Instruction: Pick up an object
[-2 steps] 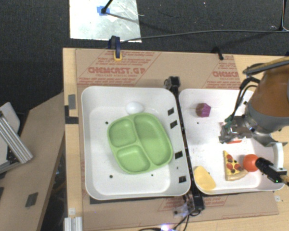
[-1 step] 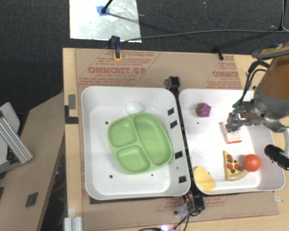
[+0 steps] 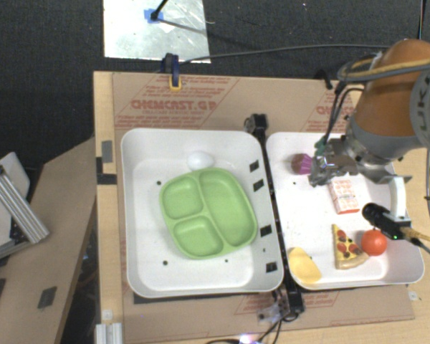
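My gripper [image 3: 321,172] hangs low over the back of the right bin [image 3: 294,213]. Just to its left lies a small purple object [image 3: 300,164], close to the gripper. A white and red carton [image 3: 344,194] lies just to its front right. Nearer the front of that bin are a pizza slice [image 3: 346,247], a red tomato [image 3: 375,244] beside it, and a yellow piece [image 3: 304,265] at the front left corner. Nothing shows in the gripper's hold.
The left bin [image 3: 140,213] holds a green divided plate [image 3: 208,212] and a white rounded object [image 3: 201,161] behind it. A black divider [image 3: 266,192] runs between the bins. The arm's grey and orange body [image 3: 394,99] looms over the right bin's back right.
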Robot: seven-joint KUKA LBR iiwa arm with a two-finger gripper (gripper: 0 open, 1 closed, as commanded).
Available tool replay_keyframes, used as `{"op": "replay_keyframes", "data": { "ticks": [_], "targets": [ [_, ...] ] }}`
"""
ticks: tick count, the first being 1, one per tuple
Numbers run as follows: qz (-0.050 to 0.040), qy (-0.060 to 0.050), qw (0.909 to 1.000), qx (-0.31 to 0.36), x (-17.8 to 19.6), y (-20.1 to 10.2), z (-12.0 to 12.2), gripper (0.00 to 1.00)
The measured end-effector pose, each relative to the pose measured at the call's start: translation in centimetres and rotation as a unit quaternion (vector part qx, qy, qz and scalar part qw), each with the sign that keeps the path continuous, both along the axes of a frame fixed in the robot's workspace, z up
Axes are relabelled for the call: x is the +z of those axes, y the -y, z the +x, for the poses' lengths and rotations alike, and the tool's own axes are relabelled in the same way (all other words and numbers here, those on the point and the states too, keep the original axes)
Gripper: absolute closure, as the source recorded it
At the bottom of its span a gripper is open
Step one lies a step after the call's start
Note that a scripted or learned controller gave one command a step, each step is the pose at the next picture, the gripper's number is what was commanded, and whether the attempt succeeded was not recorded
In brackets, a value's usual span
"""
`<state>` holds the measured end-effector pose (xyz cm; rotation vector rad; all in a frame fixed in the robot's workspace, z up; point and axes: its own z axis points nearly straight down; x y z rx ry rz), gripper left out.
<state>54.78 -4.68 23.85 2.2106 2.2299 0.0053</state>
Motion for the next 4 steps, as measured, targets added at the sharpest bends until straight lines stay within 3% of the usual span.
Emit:
{"op": "replay_keyframes", "data": {
  "ticks": [4],
  "targets": [
    [-0.0001, 0.0, 1.0, -0.001, -0.2, -15.5, 10.3, 1.0]
  ]
}}
